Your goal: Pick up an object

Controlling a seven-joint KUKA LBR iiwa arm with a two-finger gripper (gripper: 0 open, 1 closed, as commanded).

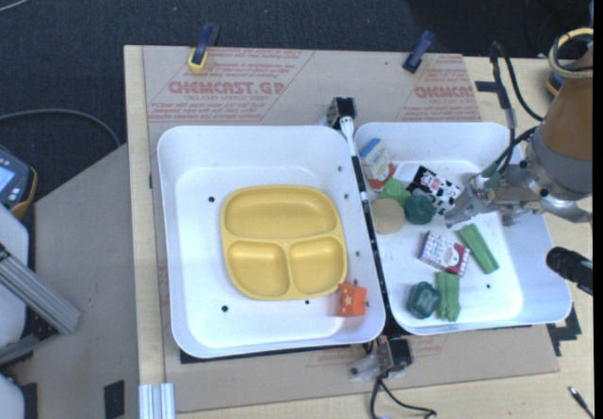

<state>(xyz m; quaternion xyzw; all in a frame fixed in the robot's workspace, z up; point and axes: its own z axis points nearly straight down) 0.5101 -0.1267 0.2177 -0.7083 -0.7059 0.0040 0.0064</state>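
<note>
My gripper (464, 206) hangs over the right bin (528, 299), near its middle right, and the grey arm with its orange band (573, 125) comes in from the right. Just left of the gripper lie a black and white cow-patterned piece (432, 185) and a dark green round piece (419, 209). Below it are a red and white packet (445, 252) and a green stick (480, 249). I see nothing held in the gripper.
The right bin also holds a white cup (377, 161), a beige disc (387, 216), a teal lump (423, 298) and a green piece (448, 297). The left bin (188, 219) holds a yellow divided plate (281, 240) and a small orange block (351, 299).
</note>
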